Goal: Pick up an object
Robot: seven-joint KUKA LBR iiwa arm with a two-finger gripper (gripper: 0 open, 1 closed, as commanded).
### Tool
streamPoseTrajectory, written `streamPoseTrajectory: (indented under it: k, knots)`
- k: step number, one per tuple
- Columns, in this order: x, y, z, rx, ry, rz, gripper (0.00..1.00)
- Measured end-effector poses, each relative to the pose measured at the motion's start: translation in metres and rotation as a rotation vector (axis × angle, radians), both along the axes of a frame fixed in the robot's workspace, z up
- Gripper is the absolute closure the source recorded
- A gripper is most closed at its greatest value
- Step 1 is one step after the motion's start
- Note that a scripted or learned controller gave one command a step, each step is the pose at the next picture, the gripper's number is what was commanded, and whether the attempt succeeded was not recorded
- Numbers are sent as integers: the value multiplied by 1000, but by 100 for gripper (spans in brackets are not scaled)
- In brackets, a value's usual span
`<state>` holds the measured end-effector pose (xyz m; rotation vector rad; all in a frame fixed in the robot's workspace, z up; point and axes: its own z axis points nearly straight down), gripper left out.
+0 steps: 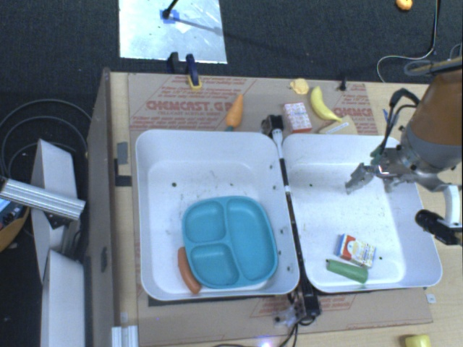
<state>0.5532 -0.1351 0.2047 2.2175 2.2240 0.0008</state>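
Small carton point(356, 250) beside green cylinder point(346, 270)

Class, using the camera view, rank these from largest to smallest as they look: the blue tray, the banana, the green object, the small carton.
1. blue tray
2. banana
3. green object and small carton: too alike to rank.

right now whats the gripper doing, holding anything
Gripper: open, holding nothing, above the right bin, apart from the small box and green thing.
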Motion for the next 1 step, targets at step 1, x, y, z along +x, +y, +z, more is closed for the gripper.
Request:
streamPoseTrajectory:
  k: [1]
  knots:
    - [-56, -15, -89, 2, 10, -6, 0]
